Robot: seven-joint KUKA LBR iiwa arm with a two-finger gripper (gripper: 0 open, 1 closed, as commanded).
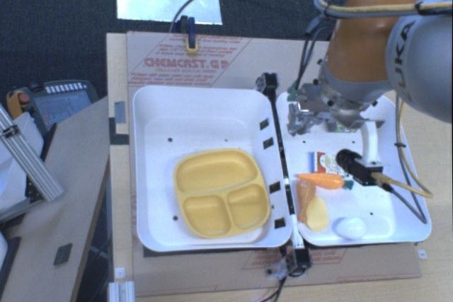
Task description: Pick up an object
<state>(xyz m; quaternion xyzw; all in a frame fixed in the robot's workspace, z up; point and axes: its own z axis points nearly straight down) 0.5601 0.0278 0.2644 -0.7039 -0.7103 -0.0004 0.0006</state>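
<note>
The pick looks barely begun: nothing is lifted yet. The gripper (306, 118) hangs low over the back of the right bin (407, 216), and whether it is released or clenched I cannot tell. The candidate things lie nearer the front of that bin: a carrot (320, 181), a small card (324, 163), a yellow piece (316, 213) and a white egg (350, 227). The left bin (152, 117) holds a yellow divided tray (221, 191). What is left is closing on one thing and raising it
</note>
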